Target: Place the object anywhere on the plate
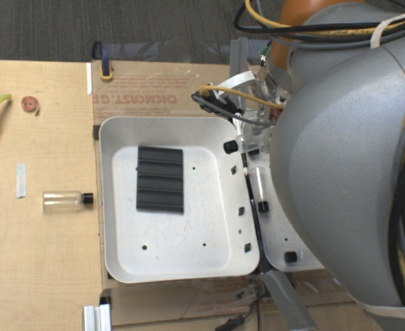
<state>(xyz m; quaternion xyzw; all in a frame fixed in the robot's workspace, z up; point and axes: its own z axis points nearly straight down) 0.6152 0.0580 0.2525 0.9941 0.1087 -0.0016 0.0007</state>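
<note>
Camera view looks down at a slant on the wooden bench (44, 254), where the left shallow white bin (120, 254) holds a dark ribbed rectangular block (160, 179) lying flat, its long axis running from the near rim toward the far rim. Small dark specks dot the floor of that bin around it. No plate can be picked out with certainty; the right bin (285, 243) is mostly covered by the bulky grey arm (347, 150), whose orange band sits near the top of the picture.

What matters for the coming move — the block lies to the left of the arm's wrist and a little nearer the camera, well apart from it, with the strip between the two bins in between. A reach would have to travel leftward across that divider, and closing across the block's short width looks the likelier way to take it.

As for the end effector, cables and brackets cluster at the wrist near the far corner where the bins meet, and how it is set cannot be told from here. Nothing is seen held; the block lies untouched in its bin.

A clear plastic vial with a black cap (67, 199) lies on the bench beside the left bin.
</note>
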